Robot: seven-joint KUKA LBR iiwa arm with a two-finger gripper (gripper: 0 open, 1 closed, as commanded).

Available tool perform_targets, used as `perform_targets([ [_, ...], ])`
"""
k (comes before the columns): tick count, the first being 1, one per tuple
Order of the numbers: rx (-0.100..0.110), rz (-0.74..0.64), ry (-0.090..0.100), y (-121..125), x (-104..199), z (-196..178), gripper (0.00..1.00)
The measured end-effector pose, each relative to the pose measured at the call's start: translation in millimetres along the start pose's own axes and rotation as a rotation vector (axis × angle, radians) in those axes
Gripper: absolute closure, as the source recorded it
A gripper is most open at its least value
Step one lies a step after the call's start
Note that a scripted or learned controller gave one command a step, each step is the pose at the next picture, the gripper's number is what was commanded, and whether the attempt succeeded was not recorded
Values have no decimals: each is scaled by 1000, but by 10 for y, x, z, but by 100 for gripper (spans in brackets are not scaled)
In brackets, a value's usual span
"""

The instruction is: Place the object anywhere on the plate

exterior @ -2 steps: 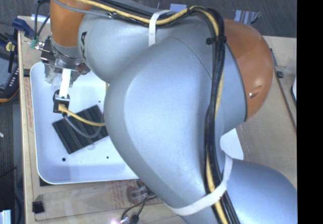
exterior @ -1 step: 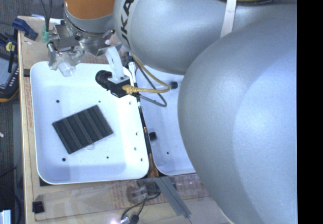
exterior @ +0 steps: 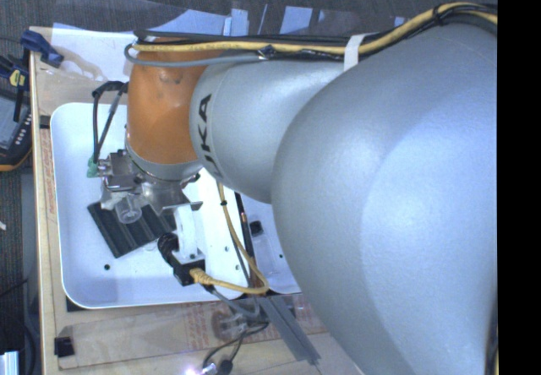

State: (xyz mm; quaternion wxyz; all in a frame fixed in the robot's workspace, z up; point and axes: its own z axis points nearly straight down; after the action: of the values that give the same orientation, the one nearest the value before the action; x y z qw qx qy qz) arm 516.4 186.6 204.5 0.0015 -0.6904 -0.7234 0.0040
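Camera view: gripper [exterior: 127, 211], finger state hidden, hangs over the left white bin [exterior: 72, 196] near its left edge.

A white bin [exterior: 63, 196] sits on the wooden bench [exterior: 127, 335]; a blue clamp [exterior: 38, 46] grips the bench's corner.

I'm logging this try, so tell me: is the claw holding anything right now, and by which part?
It cannot be told. The claw is low over the left bin, and its own black body and the arm hide what lies beneath it.
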Motion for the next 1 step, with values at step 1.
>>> perform_targets([
  [1,-4,76,1,-134,-647,-314,100],
])
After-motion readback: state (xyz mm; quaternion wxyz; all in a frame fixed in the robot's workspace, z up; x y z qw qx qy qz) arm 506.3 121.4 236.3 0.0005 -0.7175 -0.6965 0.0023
